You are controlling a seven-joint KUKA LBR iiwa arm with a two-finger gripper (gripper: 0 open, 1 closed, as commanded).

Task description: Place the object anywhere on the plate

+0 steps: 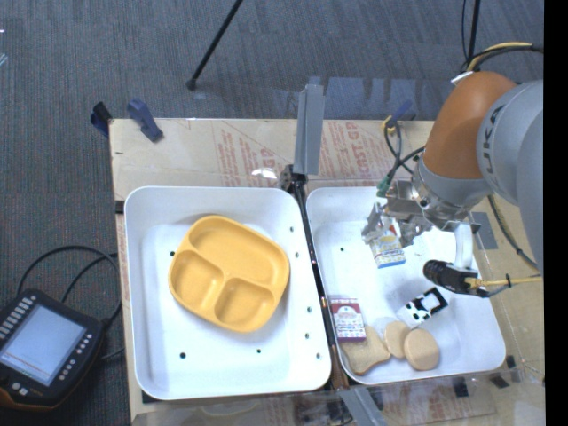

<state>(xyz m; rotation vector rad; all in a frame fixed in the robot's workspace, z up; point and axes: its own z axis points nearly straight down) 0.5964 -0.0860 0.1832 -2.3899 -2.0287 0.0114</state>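
A yellow plate (229,273) with three compartments lies in the left bin (142,238). Over the upper middle of the right bin (484,327), my gripper (389,231) points down. A small white carton with coloured print (388,249) sits between its fingers, so the gripper is shut on it. The carton hangs to the right of the plate, across the divider between the bins.
Along the right bin's front lie a small red box (347,319), a toast-shaped piece (366,353) and a round tan piece (421,348). A black-and-white object (425,305) sits near them. A grey post (309,136) stands behind the bins. A tablet (40,344) rests at the far left.
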